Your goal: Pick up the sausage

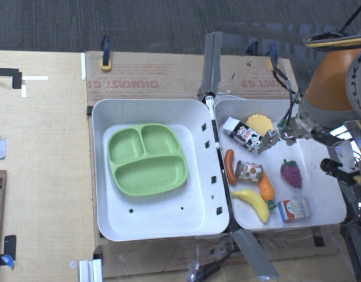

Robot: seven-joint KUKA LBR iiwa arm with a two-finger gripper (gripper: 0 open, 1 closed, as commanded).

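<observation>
The sausage (229,165), a short red-orange link, lies upright against the left wall of the right bin (321,216), just left of a small can (249,170). My gripper (267,140) hovers in the upper middle of that bin, right beside a black-and-white carton (245,133). It sits up and to the right of the sausage, clearly apart from it. The sausage lies free on the bin floor.
The right bin also holds a yellow round piece (260,123), a carrot (266,187), a banana (253,202), purple grapes (291,174) and a juice box (294,209). A green divided plate (148,157) rests in the left bin (104,216).
</observation>
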